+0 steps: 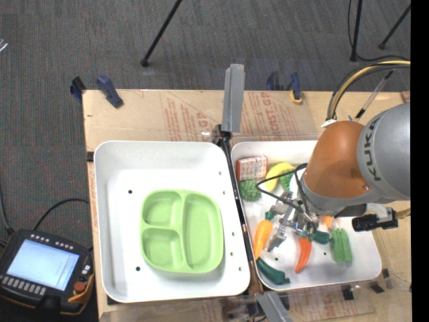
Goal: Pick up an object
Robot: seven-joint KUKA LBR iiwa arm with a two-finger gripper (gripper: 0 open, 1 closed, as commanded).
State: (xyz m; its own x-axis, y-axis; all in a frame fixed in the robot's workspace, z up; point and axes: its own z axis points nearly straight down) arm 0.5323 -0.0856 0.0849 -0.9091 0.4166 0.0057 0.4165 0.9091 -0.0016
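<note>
**Orange carrot under the gripper in the right bin**

The orange carrot (pixel 263 237) lies in the right bin (pixel 365 260), close to its left wall, with the thick end far and the tip pointing near. The gripper (pixel 285 228) hangs just beside it, to the right, low over the toys; whether it is clenched or released cannot be told from this view, and nothing is seen held in it. Around it lie a red-orange pepper (pixel 303 253), a green cucumber (pixel 340 245), a dark green pod (pixel 271 272), a broccoli piece (pixel 249 190), a yellow toy (pixel 280 172) and a small red box (pixel 252 167). The left bin (pixel 114 180) carries a green divided plate (pixel 182 231).

The carrot looks like light, stiff plastic with a smooth, probably slippery skin. The best hold is likely across its thick middle, since the tapered end could slide out. The bin wall next to it leaves little room for one side of the gripper.
</note>
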